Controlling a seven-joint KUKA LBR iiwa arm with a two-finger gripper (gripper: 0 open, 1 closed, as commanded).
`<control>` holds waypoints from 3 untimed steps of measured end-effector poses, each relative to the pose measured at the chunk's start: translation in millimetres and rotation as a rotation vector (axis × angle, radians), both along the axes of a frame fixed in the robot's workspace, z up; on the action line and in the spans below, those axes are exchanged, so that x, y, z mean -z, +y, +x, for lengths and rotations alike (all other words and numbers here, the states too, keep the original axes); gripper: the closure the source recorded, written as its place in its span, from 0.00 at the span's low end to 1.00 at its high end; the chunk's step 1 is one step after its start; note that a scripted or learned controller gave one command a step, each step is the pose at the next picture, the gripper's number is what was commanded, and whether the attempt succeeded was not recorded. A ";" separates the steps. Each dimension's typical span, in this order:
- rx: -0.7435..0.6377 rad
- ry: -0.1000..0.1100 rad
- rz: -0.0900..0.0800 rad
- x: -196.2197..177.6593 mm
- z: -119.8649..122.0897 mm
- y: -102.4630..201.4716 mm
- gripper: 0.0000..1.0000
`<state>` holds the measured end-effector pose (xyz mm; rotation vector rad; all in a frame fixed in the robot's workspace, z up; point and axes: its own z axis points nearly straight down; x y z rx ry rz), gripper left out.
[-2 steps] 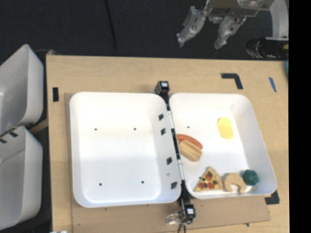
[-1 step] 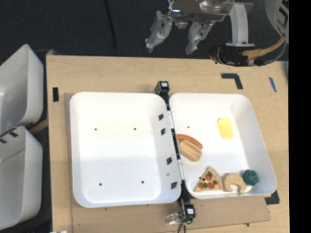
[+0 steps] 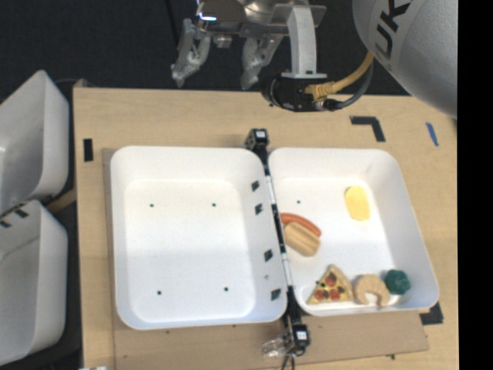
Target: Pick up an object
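My end effector (image 3: 223, 62) hangs open and empty above the table's far edge, so I should descend squarely over the yellow oval plastic piece (image 3: 357, 203), lying clear in the right white bin (image 3: 389, 168).
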<state>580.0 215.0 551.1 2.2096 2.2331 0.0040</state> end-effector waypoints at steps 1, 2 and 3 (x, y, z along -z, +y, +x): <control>0.005 0.002 -0.002 -1.0 -43.5 6.6 0.00; 0.006 0.001 -0.001 -1.3 -92.0 0.9 0.00; 0.009 0.017 -0.010 150.6 -91.4 6.2 0.00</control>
